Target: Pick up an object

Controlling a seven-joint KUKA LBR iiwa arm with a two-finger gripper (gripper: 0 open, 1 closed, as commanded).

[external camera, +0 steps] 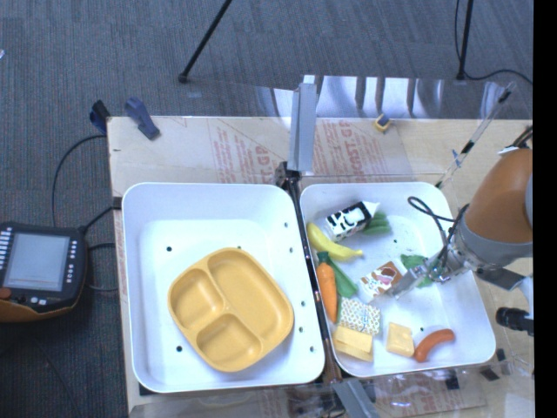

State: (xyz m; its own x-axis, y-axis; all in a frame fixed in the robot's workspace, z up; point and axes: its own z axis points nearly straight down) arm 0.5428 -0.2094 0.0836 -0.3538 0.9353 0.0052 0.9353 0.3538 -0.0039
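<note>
The tabletop point(218, 146) is a pale board printed with red lettering, standing on dark grey carpet. Tripod legs point(209, 29) rise from the floor behind it, and a handheld control pendant point(36, 268) with a screen lies on the carpet to the left of the tabletop. Two white bins sit side by side on the board. The left bin point(148, 207) holds a yellow divided plate point(229, 307).

The right bin point(435, 203) holds toy food. Taking the carrot point(327, 290) near the bin's left wall as the landmark: a banana point(331, 244) lies just above it, a black-and-white milk carton point(351, 219) farther up, a patterned cracker point(359, 314) and a yellow cheese block point(353, 342) to its lower right, a second cheese piece point(400, 339) and a sausage point(433, 343) farther right along the bin's near side, and a small printed box point(380, 279) to its right.

The arm enters from the right, and the claw point(402, 281) sits low in the bin, just beside that small printed box. How far its tips stand apart cannot be told, nor whether it touches the box.
</note>
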